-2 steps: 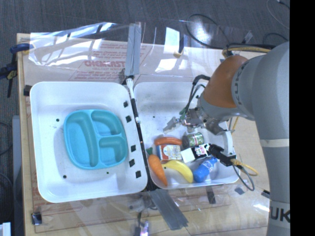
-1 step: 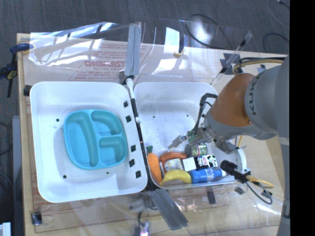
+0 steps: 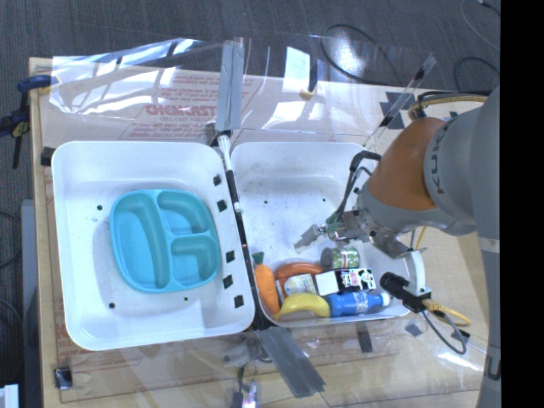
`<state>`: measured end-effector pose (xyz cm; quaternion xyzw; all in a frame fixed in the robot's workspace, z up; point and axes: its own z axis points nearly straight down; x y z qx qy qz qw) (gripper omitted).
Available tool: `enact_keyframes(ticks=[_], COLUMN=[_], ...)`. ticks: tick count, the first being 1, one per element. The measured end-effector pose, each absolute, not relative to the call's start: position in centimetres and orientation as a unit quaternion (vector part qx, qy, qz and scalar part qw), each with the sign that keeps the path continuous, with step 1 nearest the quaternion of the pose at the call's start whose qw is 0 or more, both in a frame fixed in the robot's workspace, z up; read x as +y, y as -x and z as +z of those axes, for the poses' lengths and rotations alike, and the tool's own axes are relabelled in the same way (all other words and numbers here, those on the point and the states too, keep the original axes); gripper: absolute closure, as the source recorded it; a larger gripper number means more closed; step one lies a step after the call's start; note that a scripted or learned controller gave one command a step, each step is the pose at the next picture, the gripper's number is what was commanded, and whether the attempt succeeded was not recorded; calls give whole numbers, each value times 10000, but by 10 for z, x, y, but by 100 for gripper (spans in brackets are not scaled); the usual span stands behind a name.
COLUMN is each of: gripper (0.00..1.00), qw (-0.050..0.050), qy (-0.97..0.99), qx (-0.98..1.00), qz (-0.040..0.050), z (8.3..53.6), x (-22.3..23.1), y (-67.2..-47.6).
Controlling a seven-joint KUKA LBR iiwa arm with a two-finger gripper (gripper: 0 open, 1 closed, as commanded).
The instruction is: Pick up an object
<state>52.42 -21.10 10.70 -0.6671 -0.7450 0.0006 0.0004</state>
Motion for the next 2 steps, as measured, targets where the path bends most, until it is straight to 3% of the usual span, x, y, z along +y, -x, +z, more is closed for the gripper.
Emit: enact_keyframes(ticks=[2], gripper=[0], qw=[13], qy=[6203], qx=[-7843], qz=[-3], z=[131], x=[-209], y=[-495])
